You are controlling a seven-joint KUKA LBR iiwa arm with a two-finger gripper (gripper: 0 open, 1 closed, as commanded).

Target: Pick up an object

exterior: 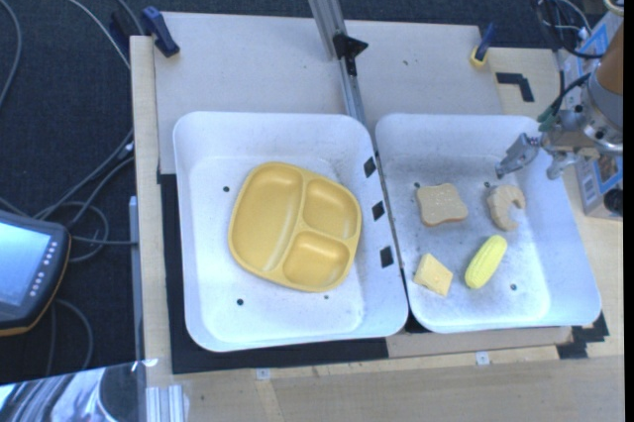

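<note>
Your gripper [535, 158], right of frame, hangs open and empty above the bitten bread [504, 206], positioned to descend.

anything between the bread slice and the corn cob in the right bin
No. In the camera view, bare white bin floor separates the bread slice from the corn cob.

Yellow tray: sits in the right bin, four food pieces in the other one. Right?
Not quite. The camera view shows the yellow tray in the left bin. The four food pieces, including the corn and bread slice, lie in the right bin.
</note>
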